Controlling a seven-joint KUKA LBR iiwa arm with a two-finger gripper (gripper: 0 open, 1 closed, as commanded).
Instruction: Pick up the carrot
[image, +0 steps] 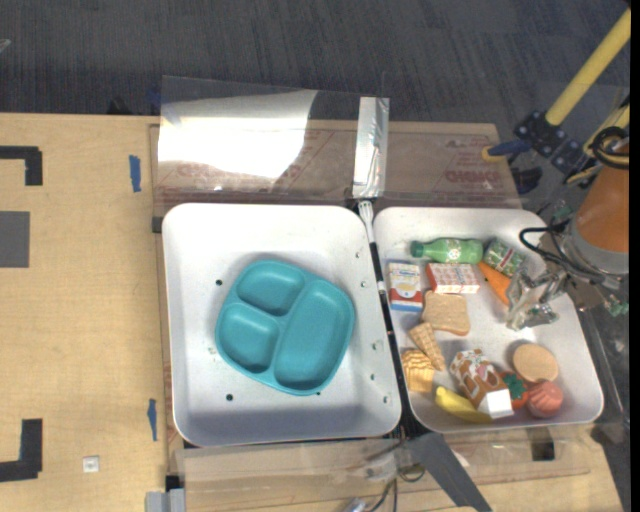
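Observation:
The carrot (496, 284) is a small orange toy with a green leafy top. It lies in the right bin (585, 345), near the bin's upper right, just right of a red and white box (453, 279). My gripper (531, 316) hangs low over the bin floor a little right of and below the carrot. It is open, with nothing between its fingers. The arm's orange band (608, 208) shows above it at the right edge.
The right bin also holds a green bottle (447, 249), a milk carton (404, 283), a bread slice (447, 314), a waffle cone (425, 345), a banana (457, 402), a round bun (534, 361) and a peach (545, 398). A teal divided plate (287, 325) lies in the left bin (190, 250).

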